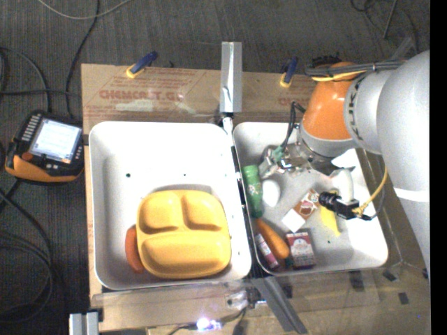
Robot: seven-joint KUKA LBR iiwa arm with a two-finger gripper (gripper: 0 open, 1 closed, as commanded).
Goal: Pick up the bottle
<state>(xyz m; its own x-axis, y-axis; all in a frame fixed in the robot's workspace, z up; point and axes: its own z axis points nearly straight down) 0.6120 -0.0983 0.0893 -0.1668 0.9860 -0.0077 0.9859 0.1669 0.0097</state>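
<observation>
A: Green, that bottle (252,186); it lies along the right bin's (370,251) left wall; a white object (271,192) touches it.
B: And the gripper (281,156)?
A: Just above the bottle, under the orange band (328,114); its opening I cannot tell; a carrot (272,238) lies below; a yellow tray (184,232) fills the left bin (105,145).

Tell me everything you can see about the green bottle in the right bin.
The green bottle lies on its side in the right bin, close along the left wall, its length running up and down the view. It looks like plastic, with a green body and a paler label or end toward the bottom. A white object sits just right of it, and the gripper is above and to its right.
</observation>
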